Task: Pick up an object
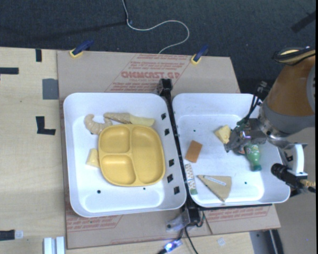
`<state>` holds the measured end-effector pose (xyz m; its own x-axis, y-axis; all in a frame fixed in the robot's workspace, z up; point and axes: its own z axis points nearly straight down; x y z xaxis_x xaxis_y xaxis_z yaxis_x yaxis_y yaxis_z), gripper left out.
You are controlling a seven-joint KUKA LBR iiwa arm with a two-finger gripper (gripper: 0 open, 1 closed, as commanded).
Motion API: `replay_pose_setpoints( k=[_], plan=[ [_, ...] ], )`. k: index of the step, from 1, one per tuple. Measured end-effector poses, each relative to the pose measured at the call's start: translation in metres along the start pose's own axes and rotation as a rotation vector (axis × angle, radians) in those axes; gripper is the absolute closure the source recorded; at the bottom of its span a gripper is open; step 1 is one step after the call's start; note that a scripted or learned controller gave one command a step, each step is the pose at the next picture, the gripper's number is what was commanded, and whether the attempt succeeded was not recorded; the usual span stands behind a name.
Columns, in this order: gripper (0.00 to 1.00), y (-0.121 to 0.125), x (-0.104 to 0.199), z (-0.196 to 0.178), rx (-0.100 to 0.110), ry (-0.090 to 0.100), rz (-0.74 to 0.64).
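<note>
While hanging low over the right bin (pixel 265 192), sits the tool (pixel 237 140) right between the yellow block (pixel 222 133) and the green bottle (pixel 253 155), most likely lined up to grab one of them. Cannot tell how wide the tool is open, or if anything is in it; too dark and small there.

Counted in the right bin: one yellow block, one green bottle, one orange block (pixel 193 151) nearer the middle wall, one tan wedge (pixel 216 186) toward the front rim. Four things, spread apart, so easy to reach one at a time.

Counted in the left bin (pixel 77 194): one yellow split plate (pixel 131 155) in the middle, with pale food toys (pixel 119 120) tucked behind it and beside it, about four. Both bins side by side on the brown surface (pixel 21 173).
</note>
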<state>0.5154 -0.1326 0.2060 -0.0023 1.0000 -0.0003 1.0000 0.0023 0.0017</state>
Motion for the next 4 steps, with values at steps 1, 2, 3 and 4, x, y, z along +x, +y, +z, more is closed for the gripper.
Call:
replay_pose_setpoints(
  k=[1,2,3,4],
  plan=[
    [1.00,0.000,0.001,-0.019,0.002,0.000,0.000],
    [1.00,0.015,0.054,-0.010,0.004,0.001,-0.004],
    [1.00,0.046,0.100,-0.009,0.002,0.001,-0.004],
    [1.00,0.068,0.153,-0.002,0.003,0.002,-0.005]
  ],
)
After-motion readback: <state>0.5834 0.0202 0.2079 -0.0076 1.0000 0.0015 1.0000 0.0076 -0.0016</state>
